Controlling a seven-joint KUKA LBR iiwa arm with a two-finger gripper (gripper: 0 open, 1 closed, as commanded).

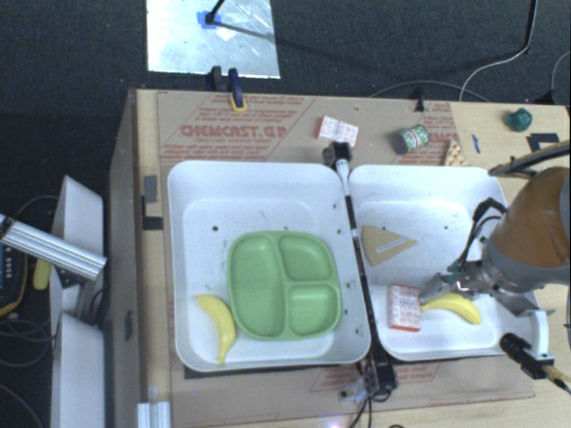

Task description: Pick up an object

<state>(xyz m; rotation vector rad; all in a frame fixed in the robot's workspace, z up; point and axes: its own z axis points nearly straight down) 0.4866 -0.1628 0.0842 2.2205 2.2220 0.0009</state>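
Tool (453, 285) low over banana (453, 308) in right bin (419, 178).
Positioned for pick; grip state can't tell, wrist blocks view.

Robotics lab, test-cell setup. Bench (268, 123) is a sheet of printed cardboard-like board, not furniture, with two white bins (192, 266) butted side by side at its centre. Dark carpet floor (71, 43) beyond the bench's far edge, with a shiny metal plate (178, 25) lying on it. Loose cables (526, 34) run past the far right corner. Aluminium extrusion (53, 248) and white panels off the left edge. Props are toy stuff: plastic bananas (219, 324), green divided plate (285, 283). Grey-orange industrial arm (535, 230) at the right edge.
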